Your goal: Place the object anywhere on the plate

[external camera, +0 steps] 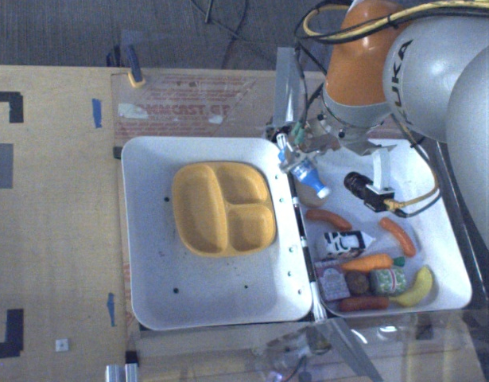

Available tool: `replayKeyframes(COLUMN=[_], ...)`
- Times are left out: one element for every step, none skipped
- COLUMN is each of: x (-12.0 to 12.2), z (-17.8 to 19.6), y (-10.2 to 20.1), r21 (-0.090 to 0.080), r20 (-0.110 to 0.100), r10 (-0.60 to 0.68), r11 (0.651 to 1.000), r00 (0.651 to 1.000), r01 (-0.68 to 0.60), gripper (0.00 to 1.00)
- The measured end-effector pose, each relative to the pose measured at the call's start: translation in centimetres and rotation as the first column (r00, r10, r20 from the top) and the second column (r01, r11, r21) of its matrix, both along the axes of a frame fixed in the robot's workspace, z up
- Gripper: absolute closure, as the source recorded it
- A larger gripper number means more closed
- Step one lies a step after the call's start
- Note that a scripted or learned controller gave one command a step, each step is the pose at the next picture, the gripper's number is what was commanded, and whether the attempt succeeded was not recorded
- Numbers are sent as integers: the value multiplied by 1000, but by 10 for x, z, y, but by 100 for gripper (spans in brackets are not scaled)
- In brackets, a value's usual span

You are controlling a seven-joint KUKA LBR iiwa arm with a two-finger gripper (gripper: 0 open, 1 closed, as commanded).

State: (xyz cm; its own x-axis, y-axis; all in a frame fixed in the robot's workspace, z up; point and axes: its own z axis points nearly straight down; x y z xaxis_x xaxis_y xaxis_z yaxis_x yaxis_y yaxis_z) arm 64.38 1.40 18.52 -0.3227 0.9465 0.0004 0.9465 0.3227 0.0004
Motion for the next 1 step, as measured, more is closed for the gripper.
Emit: replayKeyframes(x=[0], z=[0], y=[0], r21=[0], r20=[1], r10=[0], r11=[1000], r00=[1000], r01=[0], gripper=[0])
